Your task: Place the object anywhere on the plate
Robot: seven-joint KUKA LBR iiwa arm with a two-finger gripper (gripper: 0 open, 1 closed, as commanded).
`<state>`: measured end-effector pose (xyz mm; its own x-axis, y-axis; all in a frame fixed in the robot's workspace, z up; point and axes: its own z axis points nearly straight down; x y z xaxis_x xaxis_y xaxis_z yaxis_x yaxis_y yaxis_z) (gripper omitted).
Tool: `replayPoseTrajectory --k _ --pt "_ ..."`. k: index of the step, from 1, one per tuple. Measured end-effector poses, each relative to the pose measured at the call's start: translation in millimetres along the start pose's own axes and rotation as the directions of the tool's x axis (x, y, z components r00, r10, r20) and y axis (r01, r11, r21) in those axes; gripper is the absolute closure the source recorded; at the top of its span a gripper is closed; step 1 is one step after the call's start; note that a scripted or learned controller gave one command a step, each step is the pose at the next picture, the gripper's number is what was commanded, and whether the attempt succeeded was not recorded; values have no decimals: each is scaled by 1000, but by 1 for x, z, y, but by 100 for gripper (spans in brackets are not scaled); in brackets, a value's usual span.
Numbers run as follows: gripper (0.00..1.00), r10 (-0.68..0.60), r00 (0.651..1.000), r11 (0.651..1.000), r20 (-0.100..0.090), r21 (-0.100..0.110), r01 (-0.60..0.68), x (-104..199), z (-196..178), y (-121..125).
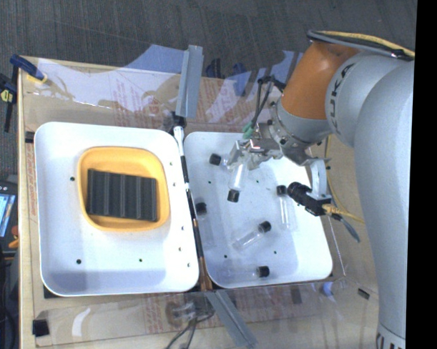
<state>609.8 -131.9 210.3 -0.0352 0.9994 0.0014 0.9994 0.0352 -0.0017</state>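
Where the tube is: in the right bin, upper half, just below the claw, well apart from the plate.
Tube: clear, slim, nearly upright in the view, with a black cap at its lower end.
Claw: over the top part of the right bin, beside the tube's upper end; how far open it is cannot be told, nor whether it has hold of the tube.
Arm: grey with an orange band, reaching in from the right.
Left bin: white, shallow, holding 1 yellow plate with a dark ribbed block lying on its middle.
Right bin contents: more clear tubes lying flat and several small black caps scattered across the floor.
Bins: 2, side by side, edges touching.
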Motion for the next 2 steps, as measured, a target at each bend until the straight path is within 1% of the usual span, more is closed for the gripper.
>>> replayPoseTrajectory --k 1,2 --pt "100 -229 973 973 2 -1 229 60 -59 22" --pt "100 -421 907 907 0 3 421 84 20 44"
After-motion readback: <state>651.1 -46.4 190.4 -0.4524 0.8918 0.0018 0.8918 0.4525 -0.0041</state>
